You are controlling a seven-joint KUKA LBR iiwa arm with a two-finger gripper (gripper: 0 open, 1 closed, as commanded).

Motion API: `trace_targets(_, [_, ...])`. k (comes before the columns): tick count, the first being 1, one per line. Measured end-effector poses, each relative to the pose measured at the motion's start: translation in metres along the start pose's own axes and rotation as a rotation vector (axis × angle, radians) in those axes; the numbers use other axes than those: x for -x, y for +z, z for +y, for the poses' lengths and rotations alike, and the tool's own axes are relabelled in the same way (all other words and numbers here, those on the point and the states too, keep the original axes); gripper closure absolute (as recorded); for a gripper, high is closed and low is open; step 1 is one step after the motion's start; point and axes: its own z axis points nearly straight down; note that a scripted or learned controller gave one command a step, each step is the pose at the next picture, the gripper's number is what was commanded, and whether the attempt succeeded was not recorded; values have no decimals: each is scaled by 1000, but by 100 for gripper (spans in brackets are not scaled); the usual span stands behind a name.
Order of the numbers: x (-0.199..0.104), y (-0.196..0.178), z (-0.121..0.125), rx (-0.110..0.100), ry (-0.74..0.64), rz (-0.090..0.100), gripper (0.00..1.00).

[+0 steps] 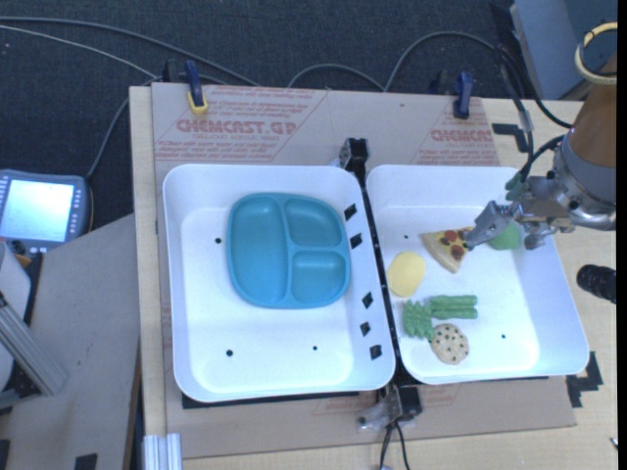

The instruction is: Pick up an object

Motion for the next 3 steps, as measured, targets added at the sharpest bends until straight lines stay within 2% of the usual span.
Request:
trace_targets(1, [0, -6, 2, 13, -3, -2, 0])
trace_targets(3, [3, 110, 16, 6, -2, 0, 0])
